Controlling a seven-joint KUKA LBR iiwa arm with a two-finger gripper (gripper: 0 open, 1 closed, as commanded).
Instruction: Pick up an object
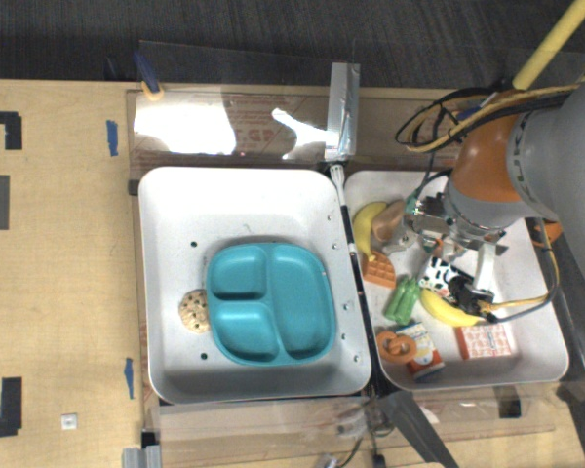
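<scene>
The gripper [439, 261] is seen centre-right, low over the right bin [556, 359]. Its opening cannot be told. A banana [448, 307] lies just below it.

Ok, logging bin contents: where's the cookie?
The cookie lies in the left bin, touching the left edge of the teal divided plate.

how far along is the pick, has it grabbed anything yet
Done: the arm has reached into the right bin, with its gripper low over the clutter. In hand: it sits by the black-and-white toy and a banana, but nothing is visibly held. Left: closing on an object and lifting it. The teal divided tray and cookie lie in the left bin.
</scene>
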